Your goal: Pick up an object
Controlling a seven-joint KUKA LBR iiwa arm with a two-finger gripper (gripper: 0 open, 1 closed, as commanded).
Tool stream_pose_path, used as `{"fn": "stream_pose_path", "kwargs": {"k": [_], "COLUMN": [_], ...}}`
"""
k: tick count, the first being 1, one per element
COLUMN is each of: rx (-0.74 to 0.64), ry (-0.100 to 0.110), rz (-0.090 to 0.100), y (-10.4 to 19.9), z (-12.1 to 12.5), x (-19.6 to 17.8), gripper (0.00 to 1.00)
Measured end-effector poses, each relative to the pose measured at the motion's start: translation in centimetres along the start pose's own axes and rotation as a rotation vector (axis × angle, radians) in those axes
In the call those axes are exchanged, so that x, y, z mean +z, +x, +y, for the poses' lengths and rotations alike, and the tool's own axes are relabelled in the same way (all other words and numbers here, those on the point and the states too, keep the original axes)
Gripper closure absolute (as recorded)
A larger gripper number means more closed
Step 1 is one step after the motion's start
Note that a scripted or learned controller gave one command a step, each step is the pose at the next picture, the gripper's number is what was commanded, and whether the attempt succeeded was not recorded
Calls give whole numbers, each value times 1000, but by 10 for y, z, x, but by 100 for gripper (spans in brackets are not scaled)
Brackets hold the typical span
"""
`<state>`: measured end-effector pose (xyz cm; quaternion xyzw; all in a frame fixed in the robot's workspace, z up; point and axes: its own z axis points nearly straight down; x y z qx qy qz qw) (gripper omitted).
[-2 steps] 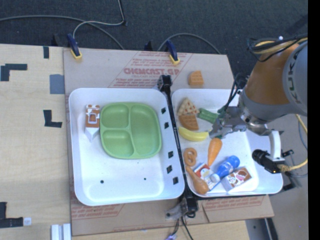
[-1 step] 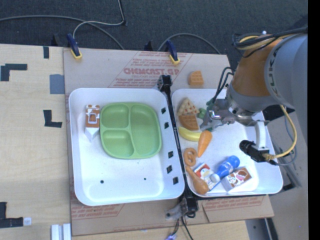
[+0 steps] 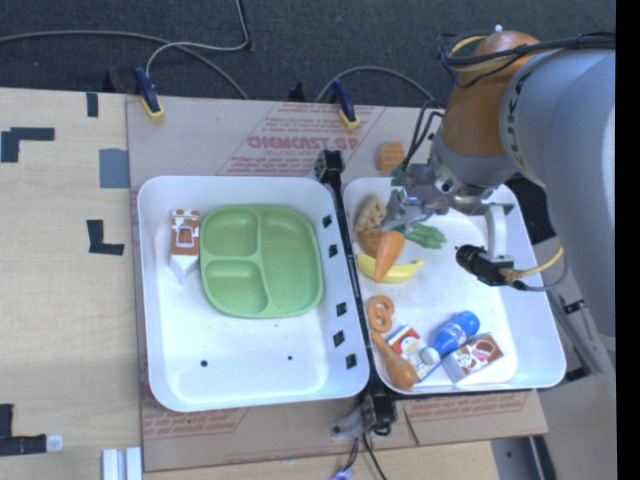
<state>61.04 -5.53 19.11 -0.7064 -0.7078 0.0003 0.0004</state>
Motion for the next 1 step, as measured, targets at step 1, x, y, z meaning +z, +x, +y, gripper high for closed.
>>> {"fn": "stream_pose_path", "kwargs": {"k": [1], "rx": [0], "ry": [0], "rz": [0], "y": [38], "z": [-9], "x": [-27], "gripper": [100]}}
